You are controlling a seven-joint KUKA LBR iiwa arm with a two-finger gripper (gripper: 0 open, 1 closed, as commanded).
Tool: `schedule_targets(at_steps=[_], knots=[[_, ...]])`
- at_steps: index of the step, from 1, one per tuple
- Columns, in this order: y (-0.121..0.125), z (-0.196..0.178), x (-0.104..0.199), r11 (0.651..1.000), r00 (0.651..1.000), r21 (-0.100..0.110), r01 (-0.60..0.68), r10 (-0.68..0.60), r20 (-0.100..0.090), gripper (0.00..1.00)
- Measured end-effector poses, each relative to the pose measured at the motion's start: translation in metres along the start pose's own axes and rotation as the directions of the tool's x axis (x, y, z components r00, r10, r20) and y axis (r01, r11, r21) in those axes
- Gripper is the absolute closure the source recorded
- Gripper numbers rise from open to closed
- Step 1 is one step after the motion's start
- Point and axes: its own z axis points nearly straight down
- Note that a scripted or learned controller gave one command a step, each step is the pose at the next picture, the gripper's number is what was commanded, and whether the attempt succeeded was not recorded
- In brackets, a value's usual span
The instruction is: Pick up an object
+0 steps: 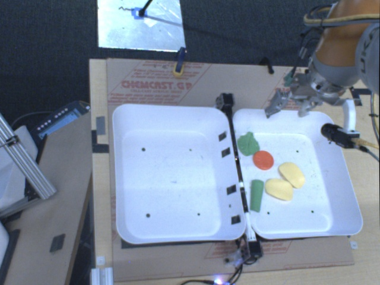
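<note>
Grey tool (291,105) spread open, holding nothing.

The bench (101,159) has a brown cardboard sheet (160,85) on it, and two white bins (172,114) sit side by side on that.

- The right bin (332,218) looks like smooth white plastic with a slight sheen; the left bin (172,177) beside it has the same finish.
- Inside the right bin, the two yellow pieces (285,181), the orange disc (263,160), the green stick (256,195) and the leafy green piece (248,142) all look like matt plastic.
- Under the right bin lies a flat brown cardboard sheet (160,85), matt, with red printing.
- Beyond it, the counter (65,206) looks like pale, dull wood.
- Behind the right bin, the hand (291,103) is bare grey metal.
- A shiny silvery sheet (139,16) reflects light.
</note>
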Motion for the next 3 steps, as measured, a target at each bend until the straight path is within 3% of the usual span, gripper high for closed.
schedule_targets(at_steps=[1, 2, 3], knots=[[0.001, -0.011, 0.0, 1.0, 1.0, -0.004, 0.003, -0.003, 0.0, 1.0], [-0.01, -0.073, 0.099, 1.0, 1.0, -0.006, 0.012, -0.012, -0.004, 1.0], [-0.02, -0.146, 0.159, 1.0, 1.0, -0.008, 0.009, -0.009, -0.004, 1.0]])
